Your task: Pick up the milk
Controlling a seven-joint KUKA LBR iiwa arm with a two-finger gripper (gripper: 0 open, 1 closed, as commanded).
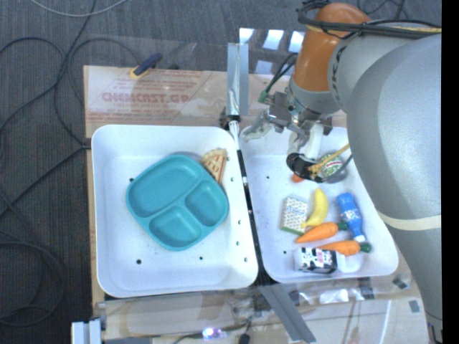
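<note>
The hand [269,122] hangs over the far left corner of the right bin [272,264], close to the wall where the two bins meet. From this slant it reads as a cluster of pale metal parts, and I cannot tell whether it is released or clenched. Above it the wrist rises into the orange band [323,49]. From there the broad grey arm [401,135] sweeps down the right side and covers that bin's right edge.

Just beside the hand, toward the bin's far right, lies a small colourful packet [331,165]. Nearer the front sits a group of things close together:
- a square green-and-white packet [294,213]
- a banana [318,206] touching that packet's right side
- a blue bottle [349,215] lying just right of the banana
- a carrot [315,233] below the banana
- a second carrot [343,248] nearer still

The milk [315,260], a black-and-white carton, lies on its side against the front wall of the right bin, just below the carrots and well apart from the hand.

The left bin [115,264] holds a teal divided plate [178,201] tilted across its middle. A waffle wedge [215,163] rests at the plate's far right corner. Both bins sit on the counter [158,99], a brown board with faded red lettering. A small blue-and-yellow object [147,64] lies at the board's far edge.
</note>
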